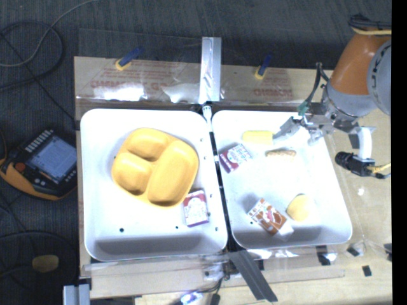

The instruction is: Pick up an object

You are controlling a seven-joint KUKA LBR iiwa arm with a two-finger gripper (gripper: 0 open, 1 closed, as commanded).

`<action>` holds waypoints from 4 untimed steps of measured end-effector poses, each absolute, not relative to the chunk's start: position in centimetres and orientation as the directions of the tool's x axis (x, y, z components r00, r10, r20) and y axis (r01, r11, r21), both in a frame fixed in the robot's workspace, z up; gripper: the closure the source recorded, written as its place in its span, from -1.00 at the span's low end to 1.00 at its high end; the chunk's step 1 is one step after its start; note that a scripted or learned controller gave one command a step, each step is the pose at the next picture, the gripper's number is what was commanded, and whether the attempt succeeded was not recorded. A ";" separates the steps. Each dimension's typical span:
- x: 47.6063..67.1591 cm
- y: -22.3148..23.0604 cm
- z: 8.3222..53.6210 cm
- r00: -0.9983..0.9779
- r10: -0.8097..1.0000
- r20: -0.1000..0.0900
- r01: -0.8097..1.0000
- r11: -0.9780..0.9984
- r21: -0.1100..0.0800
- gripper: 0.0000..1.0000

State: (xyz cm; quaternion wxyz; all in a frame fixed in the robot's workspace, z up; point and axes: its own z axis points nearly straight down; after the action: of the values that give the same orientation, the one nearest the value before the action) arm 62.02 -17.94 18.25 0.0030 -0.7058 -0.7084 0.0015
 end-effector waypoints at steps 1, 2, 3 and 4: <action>64.9 -17.1 9.3 -0.138 0.990 -0.002 0.990 0.138 -0.006 -1.00; 64.9 -17.1 9.8 -0.140 0.990 -0.003 0.990 0.140 -0.012 1.00; 64.9 -17.1 9.8 -0.140 0.990 -0.003 0.990 0.140 -0.012 -1.00; 64.8 -17.0 10.3 -0.141 0.990 -0.002 0.990 0.141 -0.017 1.00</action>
State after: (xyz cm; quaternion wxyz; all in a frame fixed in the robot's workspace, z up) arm 64.85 -17.04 10.31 0.0048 -0.6552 -0.7554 0.0071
